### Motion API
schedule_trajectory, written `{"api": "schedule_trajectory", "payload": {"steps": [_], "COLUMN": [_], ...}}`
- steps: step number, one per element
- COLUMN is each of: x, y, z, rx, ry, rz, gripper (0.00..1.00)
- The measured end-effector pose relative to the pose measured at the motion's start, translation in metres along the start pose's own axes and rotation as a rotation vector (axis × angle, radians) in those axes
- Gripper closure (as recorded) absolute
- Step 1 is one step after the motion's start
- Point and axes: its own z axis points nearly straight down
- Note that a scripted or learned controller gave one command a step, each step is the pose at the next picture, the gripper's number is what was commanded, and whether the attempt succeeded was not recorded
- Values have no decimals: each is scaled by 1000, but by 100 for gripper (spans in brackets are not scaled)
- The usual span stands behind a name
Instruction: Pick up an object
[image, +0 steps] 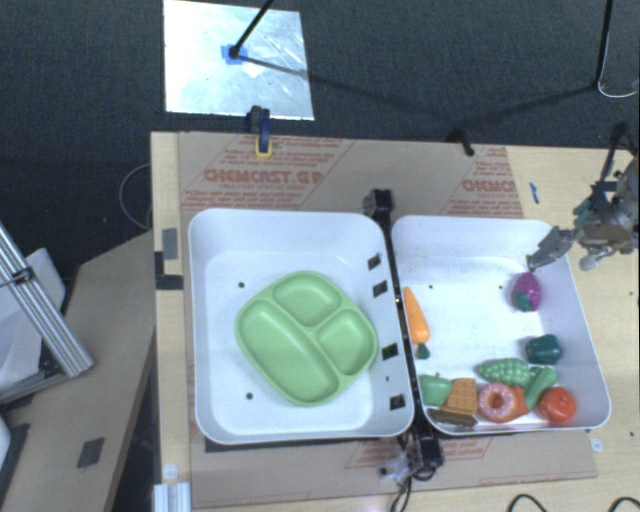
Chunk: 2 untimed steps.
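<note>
My gripper (562, 256) hangs over the far right corner of the right bin (470, 262), open, with nothing between its fingers. A purple toy vegetable (526, 291) lies just below and left of the fingertips, apart from them. An orange carrot (415, 318) lies along that bin's left wall. At the near right sit a dark green pepper (543, 349), a bumpy green piece (503, 371), a pink donut (497, 401), a red tomato (558, 404), a tan waffle (461, 398) and a green piece (434, 388).
The left bin (220, 250) holds a green divided plate (305, 337). A black divider with clips (392, 300) runs between the bins. Bare white floor shows in the right bin's middle (465, 310).
</note>
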Motion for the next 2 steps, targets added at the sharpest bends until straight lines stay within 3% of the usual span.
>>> {"api": "schedule_trajectory", "payload": {"steps": [2], "x": [4], "y": [-2], "z": [122], "rx": [0], "ry": [0], "rz": [2], "gripper": [0]}}
